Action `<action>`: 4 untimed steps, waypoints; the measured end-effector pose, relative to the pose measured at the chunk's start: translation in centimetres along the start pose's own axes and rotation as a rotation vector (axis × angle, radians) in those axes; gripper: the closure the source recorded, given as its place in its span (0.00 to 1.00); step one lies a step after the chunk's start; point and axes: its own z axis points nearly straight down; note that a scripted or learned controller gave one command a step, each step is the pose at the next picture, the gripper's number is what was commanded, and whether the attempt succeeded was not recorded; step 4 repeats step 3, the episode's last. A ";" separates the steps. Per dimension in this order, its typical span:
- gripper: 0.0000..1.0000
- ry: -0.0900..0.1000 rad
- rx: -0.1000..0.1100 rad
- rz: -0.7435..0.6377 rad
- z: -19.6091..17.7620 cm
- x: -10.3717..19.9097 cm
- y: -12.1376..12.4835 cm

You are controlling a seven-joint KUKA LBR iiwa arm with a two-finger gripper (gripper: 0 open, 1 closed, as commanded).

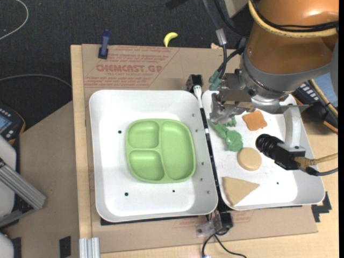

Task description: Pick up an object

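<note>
Tan wedge lies at the right bin's front. Behind it the pincer hangs over a green piece; its opening and hold cannot be told.

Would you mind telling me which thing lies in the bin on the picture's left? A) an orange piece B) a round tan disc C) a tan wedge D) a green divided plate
D: the green divided plate sits in the middle of the left bin, whereas the tan wedge, orange piece and round tan disc all lie in the right bin.
</note>
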 end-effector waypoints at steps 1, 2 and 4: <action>1.00 0.000 0.007 0.005 2.6 -3.3 -0.1; 1.00 0.000 0.003 0.001 1.5 -3.1 0.0; 1.00 -0.001 0.001 0.001 0.5 -3.1 0.0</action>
